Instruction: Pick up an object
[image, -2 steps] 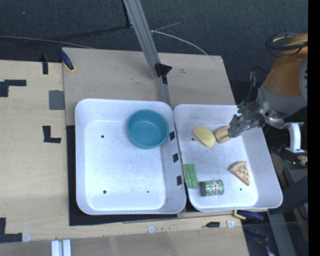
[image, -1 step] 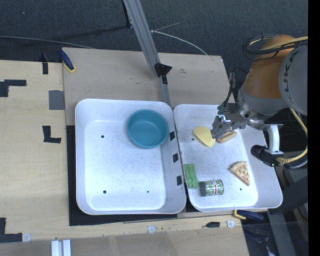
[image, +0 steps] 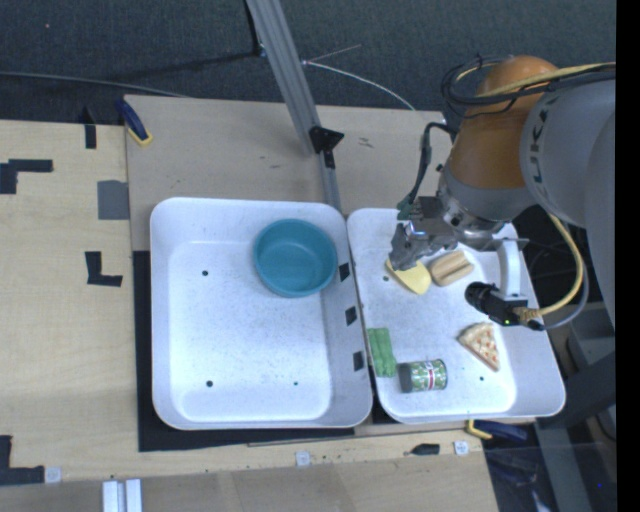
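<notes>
Colours, placed from the gripper (image: 408, 250): grey metal gripper under an orange-banded grey arm (image: 500, 140). Pale yellow wedge (image: 412, 277) touching its tip; tan block (image: 450, 268) just right. Green flat packet (image: 381, 351) and a can (image: 423, 376) with green, white and red label below. Orange-tan speckled slice (image: 482, 345) lower right. Blue-teal bowl (image: 294, 257) left, in a white, finely speckled bin (image: 190, 330).
</notes>
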